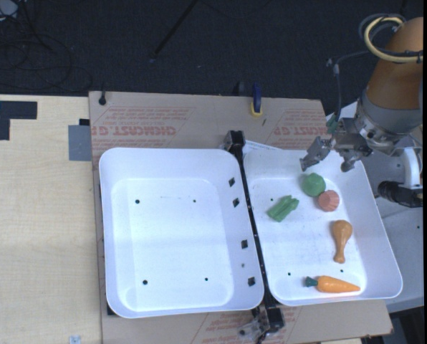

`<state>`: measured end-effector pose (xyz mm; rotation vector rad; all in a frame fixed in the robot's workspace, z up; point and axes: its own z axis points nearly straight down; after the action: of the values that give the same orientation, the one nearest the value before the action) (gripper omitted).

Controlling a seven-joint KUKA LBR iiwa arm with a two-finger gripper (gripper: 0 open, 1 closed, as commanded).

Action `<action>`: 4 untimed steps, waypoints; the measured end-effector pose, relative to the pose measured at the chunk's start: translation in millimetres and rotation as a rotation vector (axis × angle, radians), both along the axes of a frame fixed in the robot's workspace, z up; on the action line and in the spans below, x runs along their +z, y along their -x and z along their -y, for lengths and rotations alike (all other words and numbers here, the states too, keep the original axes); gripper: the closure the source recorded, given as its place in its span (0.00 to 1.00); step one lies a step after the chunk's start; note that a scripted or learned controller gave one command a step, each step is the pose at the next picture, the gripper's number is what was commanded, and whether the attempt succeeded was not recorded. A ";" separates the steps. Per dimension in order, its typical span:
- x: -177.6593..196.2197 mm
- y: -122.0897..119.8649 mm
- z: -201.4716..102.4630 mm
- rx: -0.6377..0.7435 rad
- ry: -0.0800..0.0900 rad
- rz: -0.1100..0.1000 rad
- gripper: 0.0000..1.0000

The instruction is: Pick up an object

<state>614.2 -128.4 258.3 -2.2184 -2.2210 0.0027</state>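
Right now the gripper hangs over the far edge of the right bin, fingers spread apart with nothing between them. Just below it sits a green round object, with a pinkish-red ball touching or nearly touching its near side. Further left of those lies a green leafy piece. Closer to the camera rest a tan drumstick-shaped toy and, nearest the front rim, an orange carrot. Beyond, to the left, stands the left bin on a cardboard sheet over a pale wooden bench. Up top, the arm's orange band is cut off by the frame, and the dark floor behind is hard to read.
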 end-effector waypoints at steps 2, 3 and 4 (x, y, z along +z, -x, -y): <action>-172.7 83.4 85.1 0.000 -0.001 0.001 0.00; -48.5 32.3 85.6 0.002 0.004 0.011 0.00; -163.3 17.5 83.7 0.003 0.001 0.003 0.00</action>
<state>596.7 -212.1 95.0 -2.2164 -2.2266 -0.0001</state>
